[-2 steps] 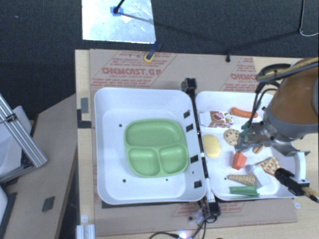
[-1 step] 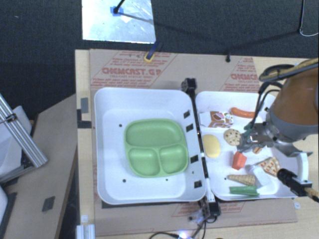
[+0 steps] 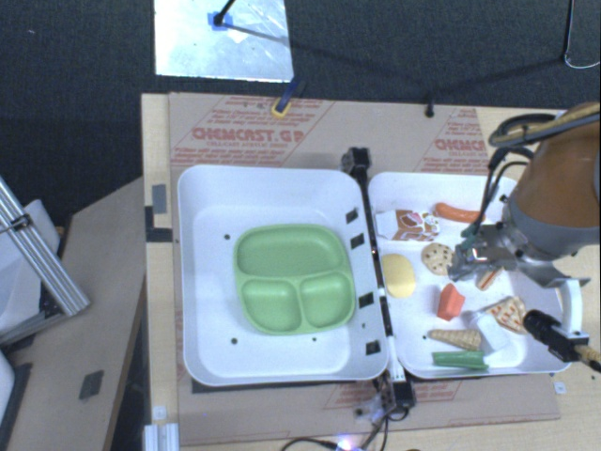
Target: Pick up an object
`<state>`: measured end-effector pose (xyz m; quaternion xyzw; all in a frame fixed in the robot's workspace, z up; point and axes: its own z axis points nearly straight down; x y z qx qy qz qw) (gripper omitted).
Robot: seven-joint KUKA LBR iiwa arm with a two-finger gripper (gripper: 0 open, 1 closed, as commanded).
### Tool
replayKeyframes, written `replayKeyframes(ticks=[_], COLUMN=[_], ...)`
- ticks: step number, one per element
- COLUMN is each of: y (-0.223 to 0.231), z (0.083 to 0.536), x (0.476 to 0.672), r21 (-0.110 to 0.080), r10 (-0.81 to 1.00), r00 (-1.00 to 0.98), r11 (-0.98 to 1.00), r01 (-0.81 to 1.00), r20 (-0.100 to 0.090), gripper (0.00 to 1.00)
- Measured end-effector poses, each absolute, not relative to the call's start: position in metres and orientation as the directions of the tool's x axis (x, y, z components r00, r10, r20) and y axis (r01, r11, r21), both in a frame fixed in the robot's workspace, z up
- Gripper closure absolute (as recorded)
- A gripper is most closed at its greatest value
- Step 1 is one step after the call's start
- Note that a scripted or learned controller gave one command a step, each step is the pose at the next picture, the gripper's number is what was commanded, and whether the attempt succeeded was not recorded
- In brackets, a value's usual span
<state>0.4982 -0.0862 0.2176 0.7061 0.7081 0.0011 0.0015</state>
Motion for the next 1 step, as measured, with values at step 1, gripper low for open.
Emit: replayKeyframes(ticks=[1], y=[-0.0788], z=[0.2181], x=[0.4987], r21=[0.003], r10=[1.000], r00=[-0.005], r11=[0.005], r01=[1.000], r20=[0.000], gripper=[1.00])
